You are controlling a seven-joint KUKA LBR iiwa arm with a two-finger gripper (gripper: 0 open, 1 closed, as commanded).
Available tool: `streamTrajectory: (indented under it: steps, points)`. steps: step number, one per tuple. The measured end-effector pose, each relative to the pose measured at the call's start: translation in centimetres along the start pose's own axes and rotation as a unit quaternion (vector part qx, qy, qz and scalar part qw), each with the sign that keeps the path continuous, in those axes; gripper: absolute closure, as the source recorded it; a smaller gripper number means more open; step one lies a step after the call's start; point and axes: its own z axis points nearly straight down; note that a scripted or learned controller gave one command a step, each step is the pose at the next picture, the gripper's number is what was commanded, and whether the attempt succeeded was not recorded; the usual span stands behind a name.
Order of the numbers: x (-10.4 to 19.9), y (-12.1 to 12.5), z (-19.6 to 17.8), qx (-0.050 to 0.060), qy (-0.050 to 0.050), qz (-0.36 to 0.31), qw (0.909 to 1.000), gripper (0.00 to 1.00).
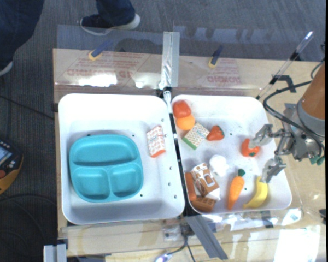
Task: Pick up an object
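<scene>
Grey tool (268, 150) hung spread over the right bin (273, 119) — one finger beside a small red-orange toy (249, 148); a clean descent centred on it was needed.

Arm (315, 100) cut off at right edge, orange band partly out of frame. End effector (269, 149) finger spread unclear against bin wall. Small orange item (250, 148) partly masked by one finger; identity not determinable. Printing on small carton (156, 141) too small to read. Handheld device (0, 165) clipped by left edge. Person's legs (54, 1) cropped at top.
</scene>
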Motion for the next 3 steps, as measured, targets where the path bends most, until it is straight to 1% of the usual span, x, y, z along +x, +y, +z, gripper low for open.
streamTrajectory:
  steps: [1,2,3]
  points:
    - [0.7,0.4,14.8,0.003,-0.007,-0.091,0.9958,0.00]
    - [0.5,0.6,13.8,0.004,-0.008,-0.093,0.9957,1.00]
    - [-8.9,10.3,5.5,-0.002,-0.001,-0.089,0.9960,1.00]
